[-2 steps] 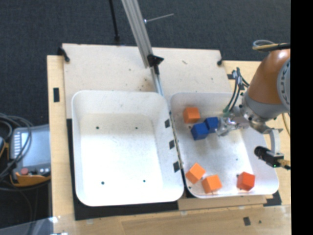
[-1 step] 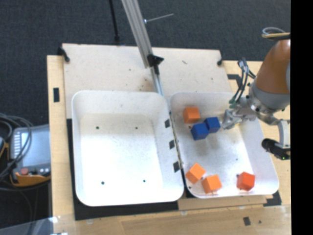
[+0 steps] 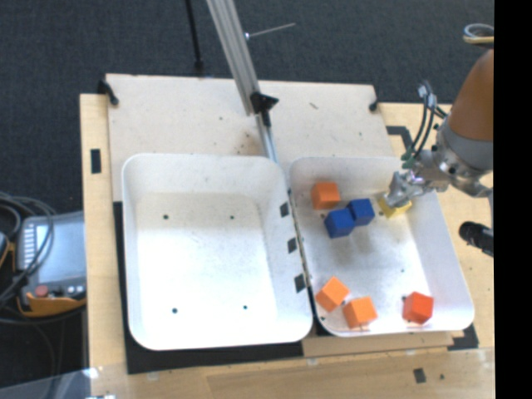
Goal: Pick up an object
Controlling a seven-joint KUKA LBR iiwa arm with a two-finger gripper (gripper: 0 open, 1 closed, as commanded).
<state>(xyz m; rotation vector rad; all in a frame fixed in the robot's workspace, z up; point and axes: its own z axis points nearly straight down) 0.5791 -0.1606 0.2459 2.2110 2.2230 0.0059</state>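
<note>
My gripper [image 3: 399, 194] hangs over the far right part of the right bin [image 3: 440, 256], reaching in from the right. A small yellow block [image 3: 396, 209] lies right at its tip and is partly hidden by it. Whether the block is gripped or just lying beneath cannot be made out. Two blue blocks [image 3: 338, 223] [image 3: 361, 211] touch each other just left of the gripper. An orange block [image 3: 326, 194] sits beyond them toward the bin's back left.
Two orange blocks [image 3: 333, 293] [image 3: 360, 312] and a red-orange block [image 3: 418, 307] lie along the right bin's front. The left bin [image 3: 208, 248] stands alongside. A slanted metal post [image 3: 241, 65] rises behind the bins.
</note>
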